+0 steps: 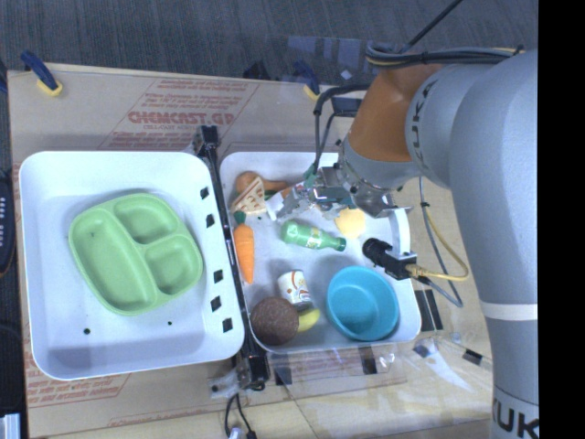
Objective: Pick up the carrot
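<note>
While the carrot (244, 252) lies untouched in the right bin (409, 291), we judge the approach step to be in hand.

From the camera view, we take the blue bowl (363, 304) as our landmark: the carrot is well to its left and a little above, lying lengthwise close along the bin's left wall, orange, tapered, with a paler top end pointing up-frame. A green bottle (313, 238) sits above-left of the bowl, between carrot and gripper (315, 193). That gripper hangs higher still, above the bowl and to its left, over the bin's upper part; we cannot tell how its claw stands. Next, we reckon it must travel left and down-frame, then line up across the carrot's narrow width.
</note>
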`<state>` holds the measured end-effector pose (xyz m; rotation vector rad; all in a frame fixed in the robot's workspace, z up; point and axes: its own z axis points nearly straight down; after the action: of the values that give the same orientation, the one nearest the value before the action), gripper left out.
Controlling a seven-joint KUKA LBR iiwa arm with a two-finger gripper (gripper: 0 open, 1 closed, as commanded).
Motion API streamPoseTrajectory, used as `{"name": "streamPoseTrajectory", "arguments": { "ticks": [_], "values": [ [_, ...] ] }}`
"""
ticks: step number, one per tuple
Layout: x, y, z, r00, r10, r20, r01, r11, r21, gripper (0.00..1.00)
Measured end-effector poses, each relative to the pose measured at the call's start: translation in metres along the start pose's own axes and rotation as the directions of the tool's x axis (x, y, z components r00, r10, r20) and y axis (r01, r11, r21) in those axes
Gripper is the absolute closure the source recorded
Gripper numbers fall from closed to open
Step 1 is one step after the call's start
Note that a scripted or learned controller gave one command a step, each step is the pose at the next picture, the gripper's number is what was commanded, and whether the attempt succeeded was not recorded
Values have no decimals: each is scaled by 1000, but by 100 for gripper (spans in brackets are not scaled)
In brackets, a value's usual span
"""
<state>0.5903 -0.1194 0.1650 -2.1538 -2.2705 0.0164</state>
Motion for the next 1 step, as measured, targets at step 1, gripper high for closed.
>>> {"name": "streamPoseTrajectory", "arguments": {
  "ticks": [1],
  "values": [
    [86,-13,-26,997,78,0,-78,997,-4,0]
  ]
}}
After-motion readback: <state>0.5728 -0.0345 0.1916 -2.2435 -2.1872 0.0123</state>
